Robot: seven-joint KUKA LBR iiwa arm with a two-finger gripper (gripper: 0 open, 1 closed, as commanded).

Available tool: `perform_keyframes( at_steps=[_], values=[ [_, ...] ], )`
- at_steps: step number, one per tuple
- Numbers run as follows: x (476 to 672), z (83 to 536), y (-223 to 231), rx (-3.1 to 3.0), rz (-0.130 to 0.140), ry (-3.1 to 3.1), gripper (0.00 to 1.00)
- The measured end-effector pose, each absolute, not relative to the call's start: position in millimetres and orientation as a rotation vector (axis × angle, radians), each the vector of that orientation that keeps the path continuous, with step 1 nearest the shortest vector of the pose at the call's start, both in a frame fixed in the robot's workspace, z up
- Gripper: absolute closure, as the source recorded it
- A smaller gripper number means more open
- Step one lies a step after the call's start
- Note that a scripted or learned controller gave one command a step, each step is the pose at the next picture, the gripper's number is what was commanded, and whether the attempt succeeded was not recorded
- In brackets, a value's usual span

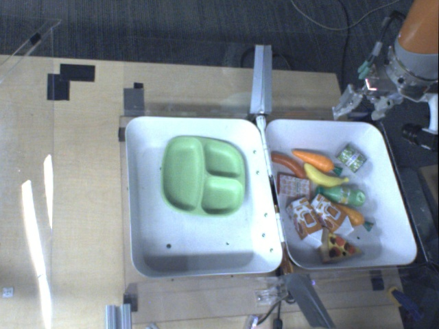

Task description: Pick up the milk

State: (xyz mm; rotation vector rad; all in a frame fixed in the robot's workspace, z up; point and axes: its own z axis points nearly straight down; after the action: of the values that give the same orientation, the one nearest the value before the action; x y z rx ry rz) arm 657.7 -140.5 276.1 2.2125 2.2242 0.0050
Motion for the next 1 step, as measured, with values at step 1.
perform_keyframes(
  at_steps=[1],
  values=[
    [614.7, 147.3, -132.7, 2.157, 0.004, 2.280, 0.00]
  ],
)
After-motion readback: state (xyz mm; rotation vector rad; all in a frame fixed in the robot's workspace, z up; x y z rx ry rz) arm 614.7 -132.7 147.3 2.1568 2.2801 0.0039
